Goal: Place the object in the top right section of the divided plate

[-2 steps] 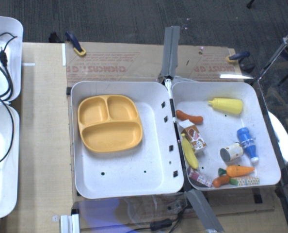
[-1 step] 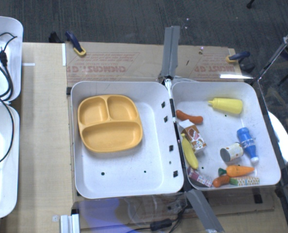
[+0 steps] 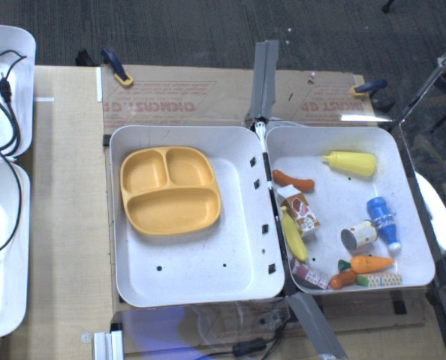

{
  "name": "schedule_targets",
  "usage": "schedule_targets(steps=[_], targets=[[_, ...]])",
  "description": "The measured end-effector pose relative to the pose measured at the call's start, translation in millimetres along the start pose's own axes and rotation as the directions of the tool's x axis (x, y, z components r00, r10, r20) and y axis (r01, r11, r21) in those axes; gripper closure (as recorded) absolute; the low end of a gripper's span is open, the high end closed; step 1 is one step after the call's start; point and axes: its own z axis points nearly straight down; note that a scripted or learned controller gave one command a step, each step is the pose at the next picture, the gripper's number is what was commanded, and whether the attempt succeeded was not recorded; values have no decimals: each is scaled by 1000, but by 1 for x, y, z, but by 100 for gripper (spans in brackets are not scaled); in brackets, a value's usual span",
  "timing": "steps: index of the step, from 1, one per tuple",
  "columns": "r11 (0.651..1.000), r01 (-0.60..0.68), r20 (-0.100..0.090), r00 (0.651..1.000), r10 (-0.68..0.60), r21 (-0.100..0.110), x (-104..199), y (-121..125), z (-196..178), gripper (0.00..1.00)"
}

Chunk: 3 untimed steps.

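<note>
The yellow divided plate lies in the left bin, all three sections bare; its top right section is the target. Which object is meant I cannot tell; the toys, including the mustard bottle and banana, crowd the right bin. Choose a well-separated one, then lower it squarely inside the dividers. The gripper's jaws: cannot tell.

I count two white bins: the left bin and the right bin. One yellow divided plate, with three sections, sits in the left one. In the right bin, one yellow mustard bottle, one hot dog sausage, one small carton, one banana, one blue bottle, one little tin can. Carrots: two, a larger carrot and a smaller carrot. One flat patterned packet, one pinkish wrapper. Two clamps on the cardboard, left clamp, right clamp.
</note>
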Motion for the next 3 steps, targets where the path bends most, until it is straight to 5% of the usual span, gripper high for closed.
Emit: schedule_targets(steps=[3], targets=[[1000, 7, 1, 1000, -7, 1, 2, 0, 0, 100]])
